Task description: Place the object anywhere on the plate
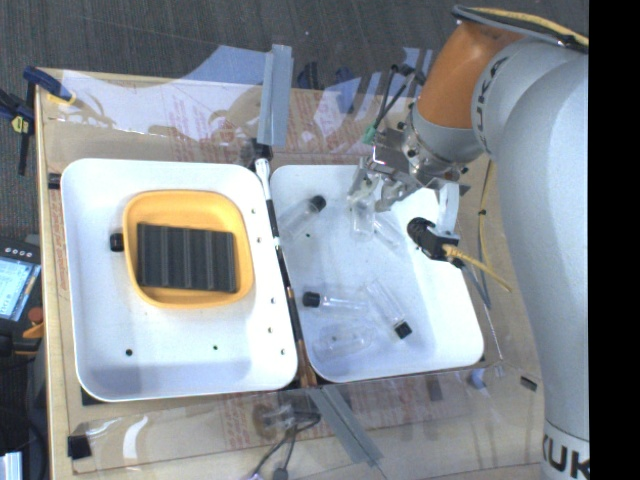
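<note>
Gripper (372, 190): upper right bin (450, 318); you cannot tell its state.
Vials: clear, black-capped; one (303, 212) lies left of the gripper, others (350, 303) lower centre, all loose on the floor.
Plate (187, 245): yellow, left bin (150, 368), flat to receive a vial.

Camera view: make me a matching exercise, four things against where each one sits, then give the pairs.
Things:
1. yellow plate
2. dark ridged block
3. hand
4. clear vial with black cap

Places:
A. lying on the yellow plate
B. upper left part of the right bin
C. over the top edge of the right bin
D. in the middle of the left bin

Pairs: 1-D, 2-A, 3-C, 4-B
</note>
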`<control>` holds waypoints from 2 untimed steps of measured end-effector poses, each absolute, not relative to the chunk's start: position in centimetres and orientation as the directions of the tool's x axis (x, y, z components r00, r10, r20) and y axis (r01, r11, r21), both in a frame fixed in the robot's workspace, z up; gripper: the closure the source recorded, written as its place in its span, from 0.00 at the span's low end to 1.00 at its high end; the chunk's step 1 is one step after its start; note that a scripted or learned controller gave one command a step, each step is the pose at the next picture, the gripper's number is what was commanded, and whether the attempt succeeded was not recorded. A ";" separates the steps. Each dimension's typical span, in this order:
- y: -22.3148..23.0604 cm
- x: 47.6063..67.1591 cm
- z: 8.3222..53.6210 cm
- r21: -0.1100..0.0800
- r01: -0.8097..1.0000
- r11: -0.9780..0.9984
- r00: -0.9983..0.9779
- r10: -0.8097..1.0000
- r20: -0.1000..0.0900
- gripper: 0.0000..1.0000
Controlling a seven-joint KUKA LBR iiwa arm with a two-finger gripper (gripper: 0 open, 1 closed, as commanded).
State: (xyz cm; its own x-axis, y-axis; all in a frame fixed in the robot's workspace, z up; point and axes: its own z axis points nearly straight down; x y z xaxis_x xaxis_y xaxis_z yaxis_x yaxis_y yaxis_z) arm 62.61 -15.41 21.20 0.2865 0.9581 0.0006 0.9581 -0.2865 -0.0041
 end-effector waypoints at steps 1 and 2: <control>-13.4 59.7 21.3 -0.006 0.997 -0.071 0.071 0.997 0.001 1.00; -5.7 63.3 28.3 -0.001 0.979 0.203 -0.203 0.979 -0.001 1.00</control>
